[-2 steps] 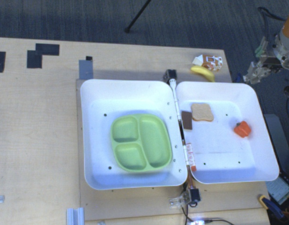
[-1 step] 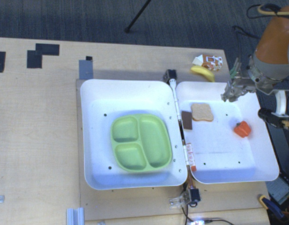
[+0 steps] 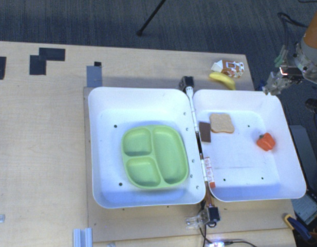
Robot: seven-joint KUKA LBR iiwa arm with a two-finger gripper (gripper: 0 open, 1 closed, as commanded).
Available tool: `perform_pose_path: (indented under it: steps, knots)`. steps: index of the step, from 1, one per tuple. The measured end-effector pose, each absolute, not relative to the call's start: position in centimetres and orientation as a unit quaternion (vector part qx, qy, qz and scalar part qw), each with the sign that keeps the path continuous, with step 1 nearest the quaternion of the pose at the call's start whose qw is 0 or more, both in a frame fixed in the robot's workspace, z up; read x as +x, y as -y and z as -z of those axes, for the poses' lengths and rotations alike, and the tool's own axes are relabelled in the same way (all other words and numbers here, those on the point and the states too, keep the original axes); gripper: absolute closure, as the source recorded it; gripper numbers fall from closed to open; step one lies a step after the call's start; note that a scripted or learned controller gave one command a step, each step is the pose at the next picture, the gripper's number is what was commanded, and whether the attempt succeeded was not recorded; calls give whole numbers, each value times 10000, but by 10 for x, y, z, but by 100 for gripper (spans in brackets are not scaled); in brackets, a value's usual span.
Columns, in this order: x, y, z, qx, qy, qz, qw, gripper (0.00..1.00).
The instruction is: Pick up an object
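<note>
You've got the gripper (image 3: 279, 81) up at the top-right, just outside the right bin's (image 3: 284, 187) far corner; can't tell if it's open or shut, nothing visibly in it. Inside that bin: orange object (image 3: 266, 142) nearest, bread slice (image 3: 221, 123) and brown block (image 3: 204, 131) further left. Left bin (image 3: 99, 138) holds 1 green tray (image 3: 154, 157).

You have two white bins: the left bin (image 3: 96, 138) holds one green divided plate (image 3: 154, 157); the right bin (image 3: 281, 138) holds one bread slice (image 3: 221, 123), one brown block (image 3: 204, 131) and one orange object (image 3: 266, 141). One banana (image 3: 221, 79) lies on the bench.
</note>
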State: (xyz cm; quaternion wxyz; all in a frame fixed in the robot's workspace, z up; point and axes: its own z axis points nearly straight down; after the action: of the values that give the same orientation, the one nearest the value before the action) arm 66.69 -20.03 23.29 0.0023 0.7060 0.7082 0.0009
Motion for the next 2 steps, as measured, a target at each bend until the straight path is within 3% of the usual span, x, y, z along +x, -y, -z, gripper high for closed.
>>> perform_pose_path:
  steps: [2]
  knots:
    - [649,27,-239,7050,-7092,-16,3,100]
